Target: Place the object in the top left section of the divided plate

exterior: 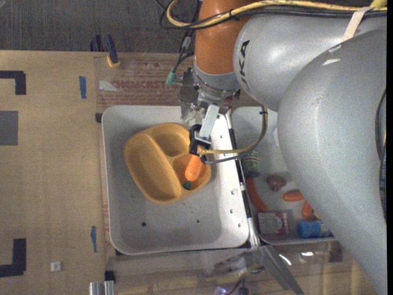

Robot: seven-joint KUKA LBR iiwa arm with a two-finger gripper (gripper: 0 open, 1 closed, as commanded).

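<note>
Here, orange carrot (193, 169) in divided plate (147, 165), just below end effector (198, 145), grip state unclear.

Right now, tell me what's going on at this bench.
The grey KUKA arm reaches in from the right, its gripper low over a yellow divided plate that sits in the left white bin. A toy carrot lies in one of the plate's small sections, just under the gripper. The right bin holds other small items, among them a blue object.
</note>
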